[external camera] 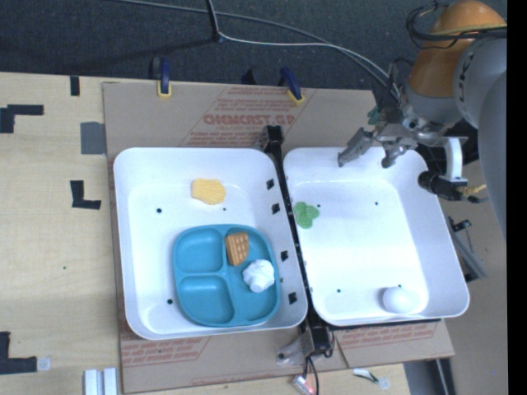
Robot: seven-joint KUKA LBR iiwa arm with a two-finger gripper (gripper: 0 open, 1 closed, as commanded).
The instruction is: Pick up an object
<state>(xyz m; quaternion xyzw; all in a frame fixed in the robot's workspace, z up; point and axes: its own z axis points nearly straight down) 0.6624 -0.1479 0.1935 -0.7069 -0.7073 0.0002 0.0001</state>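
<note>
My pincer (370,152) hangs wide open over the right bin's (428,245) far edge, gripping nothing; green thing (306,215) sits nearby.

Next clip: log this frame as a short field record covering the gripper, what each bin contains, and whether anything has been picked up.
gripper: open, fingers spread, above the far rim of the right bin, holding nothing
left bin: blue divided tray, yellow piece lying beyond the tray
tray contents: tan waffle-like piece and white lump in the right compartment
right bin contents: green item near its left wall, white ball near its front edge
pick status: not yet done
</note>
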